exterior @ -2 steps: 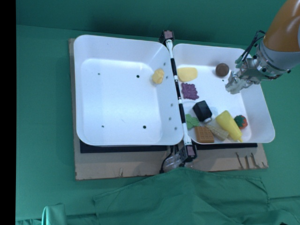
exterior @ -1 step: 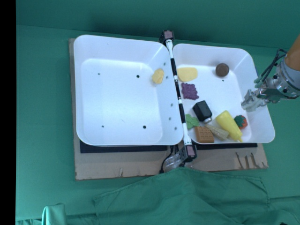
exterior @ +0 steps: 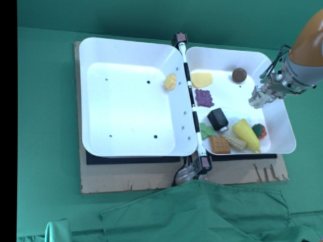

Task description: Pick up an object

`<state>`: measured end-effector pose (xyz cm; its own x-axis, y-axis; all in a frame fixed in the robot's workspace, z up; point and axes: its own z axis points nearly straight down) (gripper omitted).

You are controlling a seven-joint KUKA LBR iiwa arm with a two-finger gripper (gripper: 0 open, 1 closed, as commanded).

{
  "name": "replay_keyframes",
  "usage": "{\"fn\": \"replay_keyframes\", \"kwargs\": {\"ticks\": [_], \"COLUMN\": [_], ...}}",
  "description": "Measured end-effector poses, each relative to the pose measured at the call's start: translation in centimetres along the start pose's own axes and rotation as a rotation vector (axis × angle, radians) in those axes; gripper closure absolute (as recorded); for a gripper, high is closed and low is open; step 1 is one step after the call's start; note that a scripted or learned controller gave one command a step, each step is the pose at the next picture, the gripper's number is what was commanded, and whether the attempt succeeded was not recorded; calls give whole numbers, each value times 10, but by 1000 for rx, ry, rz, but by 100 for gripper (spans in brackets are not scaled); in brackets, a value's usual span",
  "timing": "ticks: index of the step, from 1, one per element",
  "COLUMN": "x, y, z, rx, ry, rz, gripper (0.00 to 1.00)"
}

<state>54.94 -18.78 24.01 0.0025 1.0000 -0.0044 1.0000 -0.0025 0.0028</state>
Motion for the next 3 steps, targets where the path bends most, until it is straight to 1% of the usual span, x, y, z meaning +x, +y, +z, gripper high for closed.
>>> {"fn": "replay_keyframes", "kwargs": {"ticks": [1, 2, 3], "x": [3, 28, 62], "y": [-56, -82, -4], "z": [-38, -82, -22], "rx": [0, -5, 0], "ry": [4, 2, 3], "rz": [3, -1, -4], "gripper": [100, 100, 100]}}
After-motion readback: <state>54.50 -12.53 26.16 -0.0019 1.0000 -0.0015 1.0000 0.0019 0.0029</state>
